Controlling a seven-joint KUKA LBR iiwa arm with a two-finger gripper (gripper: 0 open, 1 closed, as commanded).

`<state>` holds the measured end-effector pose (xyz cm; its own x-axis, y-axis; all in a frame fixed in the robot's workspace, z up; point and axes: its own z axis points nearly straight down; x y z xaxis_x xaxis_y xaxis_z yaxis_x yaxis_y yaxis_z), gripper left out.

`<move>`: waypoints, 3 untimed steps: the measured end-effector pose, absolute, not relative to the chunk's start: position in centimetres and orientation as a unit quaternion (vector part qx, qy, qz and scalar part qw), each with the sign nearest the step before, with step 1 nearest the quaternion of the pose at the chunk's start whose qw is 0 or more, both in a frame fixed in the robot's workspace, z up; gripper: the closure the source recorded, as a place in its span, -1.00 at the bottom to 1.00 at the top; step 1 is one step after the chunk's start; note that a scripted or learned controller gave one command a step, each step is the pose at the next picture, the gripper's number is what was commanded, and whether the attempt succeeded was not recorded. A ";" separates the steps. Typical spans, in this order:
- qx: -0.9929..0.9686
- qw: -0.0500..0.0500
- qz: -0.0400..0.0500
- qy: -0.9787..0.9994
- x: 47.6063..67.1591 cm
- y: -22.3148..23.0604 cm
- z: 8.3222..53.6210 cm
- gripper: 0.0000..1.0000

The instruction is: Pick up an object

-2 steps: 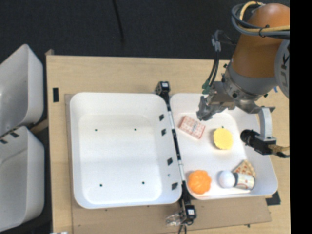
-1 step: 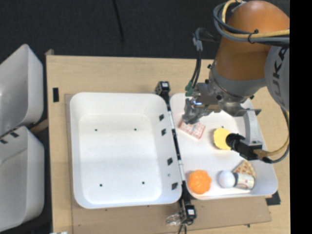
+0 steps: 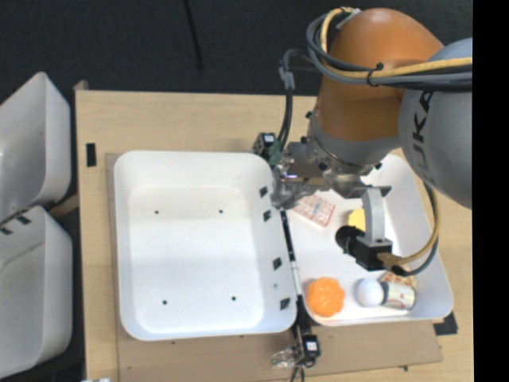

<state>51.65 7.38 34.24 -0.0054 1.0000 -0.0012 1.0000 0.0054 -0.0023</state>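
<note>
- Left bin: sits on the bench, well to the left of the jaws. Its white floor bears small dark marks.
- Pink-patterned packet: lies flat in the right bin, near that bin's left wall, just beside and slightly below the point where the jaws appear to hang. Its long axis runs at a slant, upper left to lower right. Judged the nearest candidate for a pick.
- Orange ball: rests at the near edge of the right bin, well below the jaws.
- White ball: just to the right of the orange ball, touching or almost touching a small patterned cup lying on its side.
- Yellow item: to the right of the packet, partly hidden by a black fitting on the arm.
- State of the jaws: cannot be determined; the wrist and cabling cover them. No object is seen between them.
</note>
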 end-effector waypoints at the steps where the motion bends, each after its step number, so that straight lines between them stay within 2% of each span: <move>1: -0.705 -0.004 -0.004 -0.709 57.3 11.0 44.3 1.00; 2: -0.706 0.000 0.003 -0.709 60.5 15.1 39.1 1.00; 3: -0.706 0.001 0.003 -0.709 62.5 18.8 35.3 1.00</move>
